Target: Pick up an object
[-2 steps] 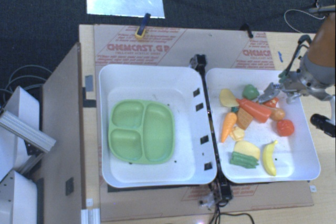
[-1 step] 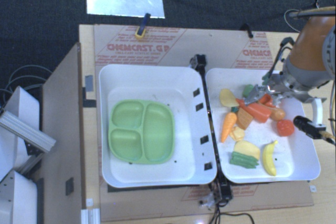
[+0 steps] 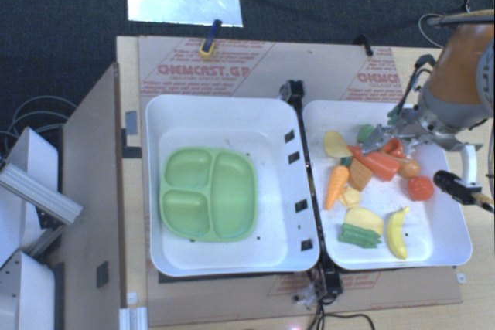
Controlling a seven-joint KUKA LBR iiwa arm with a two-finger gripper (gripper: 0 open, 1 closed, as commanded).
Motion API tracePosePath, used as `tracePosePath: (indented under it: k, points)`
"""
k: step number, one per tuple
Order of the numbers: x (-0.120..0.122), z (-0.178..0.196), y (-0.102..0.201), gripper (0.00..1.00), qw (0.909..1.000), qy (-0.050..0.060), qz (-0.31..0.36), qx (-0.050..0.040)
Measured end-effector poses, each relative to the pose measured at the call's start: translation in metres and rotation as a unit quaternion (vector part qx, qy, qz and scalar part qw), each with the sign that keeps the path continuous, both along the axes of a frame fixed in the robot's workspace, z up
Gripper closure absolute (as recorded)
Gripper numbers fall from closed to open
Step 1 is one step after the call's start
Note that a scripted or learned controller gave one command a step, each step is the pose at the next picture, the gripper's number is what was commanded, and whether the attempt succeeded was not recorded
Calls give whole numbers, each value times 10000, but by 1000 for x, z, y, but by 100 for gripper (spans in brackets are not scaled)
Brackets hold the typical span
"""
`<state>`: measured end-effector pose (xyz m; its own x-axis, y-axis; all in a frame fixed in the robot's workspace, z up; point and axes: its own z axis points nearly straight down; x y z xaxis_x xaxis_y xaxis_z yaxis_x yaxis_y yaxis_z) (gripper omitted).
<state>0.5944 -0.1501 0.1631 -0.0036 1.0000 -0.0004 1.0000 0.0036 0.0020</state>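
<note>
The right bin holds a pile of toy foods. Among them are an orange carrot, a red-orange pepper, a red tomato, a yellow banana, a pale yellow fruit, a green piece and a green bean pod. My gripper reaches in from the right and sits low over the back of the pile, right by the green piece and the pepper. The arm's grey and orange body hides the bin's far right corner.
The left bin holds a green divided plate. A black clip ridge runs between the two bins. A black and white fitting juts over the right bin's right rim. Cardboard lies under both bins.
</note>
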Motion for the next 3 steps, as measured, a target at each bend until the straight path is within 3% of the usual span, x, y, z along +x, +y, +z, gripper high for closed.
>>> tracePosePath:
  k: [1, 2, 3]
  points:
    - [2, -61, 29, 0, 10000, -5, -15, -3]
    - [-99, 25, 92, 0, 10000, 13, 15, 22]
    - [-107, -79, 53, 0, 10000, -25, -63, -41]
